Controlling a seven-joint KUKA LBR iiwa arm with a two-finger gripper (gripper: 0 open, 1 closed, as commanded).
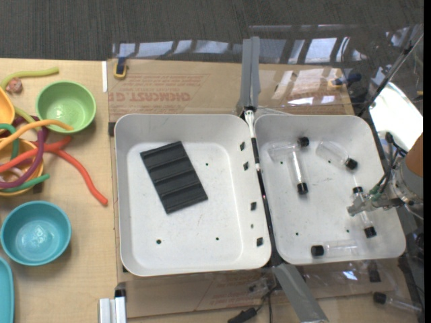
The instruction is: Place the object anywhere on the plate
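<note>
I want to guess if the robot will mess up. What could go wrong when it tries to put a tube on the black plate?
1. The tubes are clear and thin, so the gripper may well miss or let one slip.
2. The gripper sits near the right bin's far edge, so it might bump the wall.
3. The black plate lies in the left bin, so a tube could fall while crossing the divider.

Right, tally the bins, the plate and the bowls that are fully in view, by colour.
White shallow plastic bins: 2
Black ribbed rectangular plate: 1
Green round bowl: 1
Teal round bowl: 1
Total: 5
</note>
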